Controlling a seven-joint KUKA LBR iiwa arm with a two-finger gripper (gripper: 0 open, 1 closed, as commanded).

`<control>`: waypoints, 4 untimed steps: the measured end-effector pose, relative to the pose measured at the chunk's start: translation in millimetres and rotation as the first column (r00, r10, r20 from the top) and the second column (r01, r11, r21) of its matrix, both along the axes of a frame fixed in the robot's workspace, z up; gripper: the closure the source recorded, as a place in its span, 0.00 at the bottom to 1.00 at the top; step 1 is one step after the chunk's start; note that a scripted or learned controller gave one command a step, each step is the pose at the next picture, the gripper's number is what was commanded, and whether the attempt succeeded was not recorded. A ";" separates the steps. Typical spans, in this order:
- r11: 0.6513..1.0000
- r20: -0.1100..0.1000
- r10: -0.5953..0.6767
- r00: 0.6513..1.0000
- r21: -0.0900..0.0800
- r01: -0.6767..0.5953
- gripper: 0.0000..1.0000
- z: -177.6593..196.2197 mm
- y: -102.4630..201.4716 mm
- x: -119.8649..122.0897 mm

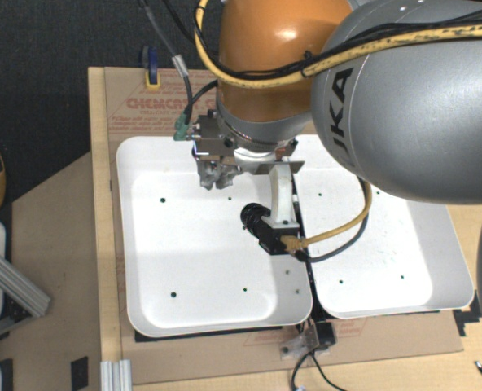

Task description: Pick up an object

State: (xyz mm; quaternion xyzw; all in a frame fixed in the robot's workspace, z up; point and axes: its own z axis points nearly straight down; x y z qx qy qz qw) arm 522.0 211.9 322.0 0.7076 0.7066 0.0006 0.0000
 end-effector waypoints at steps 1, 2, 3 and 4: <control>1.000 -0.009 0.003 1.000 -0.003 -0.003 1.00 -46.1 13.0 -41.6; 1.000 0.003 -0.005 1.000 -0.001 0.005 1.00 -10.8 -74.1 -12.8; 1.000 0.004 -0.006 1.000 -0.002 0.006 1.00 14.5 -135.2 14.9; 1.000 0.002 0.005 1.000 0.000 -0.005 1.00 -58.8 -78.7 72.9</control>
